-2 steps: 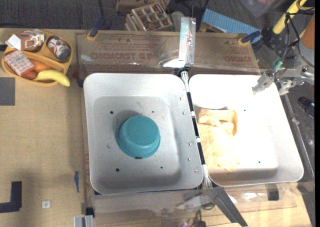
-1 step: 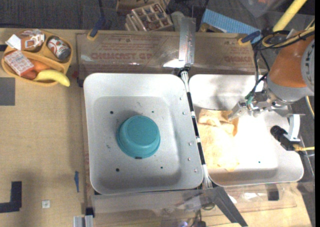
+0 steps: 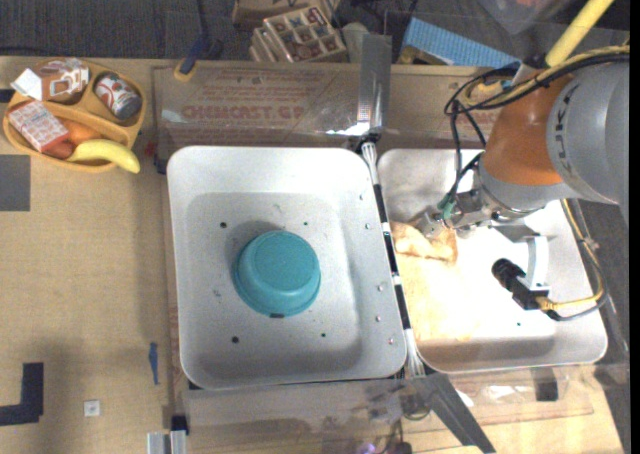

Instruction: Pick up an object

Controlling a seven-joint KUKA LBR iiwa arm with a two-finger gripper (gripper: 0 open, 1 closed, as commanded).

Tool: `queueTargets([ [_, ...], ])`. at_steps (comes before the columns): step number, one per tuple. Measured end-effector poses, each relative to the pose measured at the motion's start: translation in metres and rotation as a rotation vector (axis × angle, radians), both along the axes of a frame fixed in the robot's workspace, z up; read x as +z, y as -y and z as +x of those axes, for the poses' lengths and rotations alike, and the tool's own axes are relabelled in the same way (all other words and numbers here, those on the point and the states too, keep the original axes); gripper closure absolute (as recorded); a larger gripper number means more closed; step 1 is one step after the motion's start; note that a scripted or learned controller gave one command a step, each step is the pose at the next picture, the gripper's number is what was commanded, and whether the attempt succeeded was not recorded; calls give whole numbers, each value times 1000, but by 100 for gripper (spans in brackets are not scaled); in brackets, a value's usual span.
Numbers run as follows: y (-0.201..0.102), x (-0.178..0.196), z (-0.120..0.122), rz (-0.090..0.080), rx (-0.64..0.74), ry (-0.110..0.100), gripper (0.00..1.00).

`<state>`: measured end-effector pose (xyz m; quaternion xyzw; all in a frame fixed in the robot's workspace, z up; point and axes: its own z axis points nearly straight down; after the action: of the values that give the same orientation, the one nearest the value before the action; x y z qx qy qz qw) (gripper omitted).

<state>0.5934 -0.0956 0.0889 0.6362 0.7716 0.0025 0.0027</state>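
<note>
Camera view: the arm's jaws (image 3: pixel 447 214) hang low in the right bin (image 3: pixel 520 337), right at a crumpled tan object (image 3: pixel 425 242) by that bin's left wall.

We cannot tell how the jaws stand. In the left bin (image 3: pixel 200 192) we see an upturned teal bowl (image 3: pixel 278 272). Behind the bins, a brown board (image 3: pixel 250 107) on the desk (image 3: pixel 70 292) carries red lettering, too faint for us to read surely.

Overhead light, even and fairly bright. Strong glare washes the shallow white right-hand bin (image 3: pixel 560 337), floor blown out toward 4 o'clock. Soft shadow rings the teal upturned plastic bowl (image 3: pixel 278 272). Clutter at 12 o'clock dim, slightly soft.
</note>
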Motion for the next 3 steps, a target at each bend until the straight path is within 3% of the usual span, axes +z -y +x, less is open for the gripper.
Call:
queueTargets([
  [1, 2, 11, 1, 0, -5, 5, 100],
  [2, 3, 11, 1, 0, -6, 5, 0],
  [3, 6, 22, 2, -2, -11, 9, 100],
])
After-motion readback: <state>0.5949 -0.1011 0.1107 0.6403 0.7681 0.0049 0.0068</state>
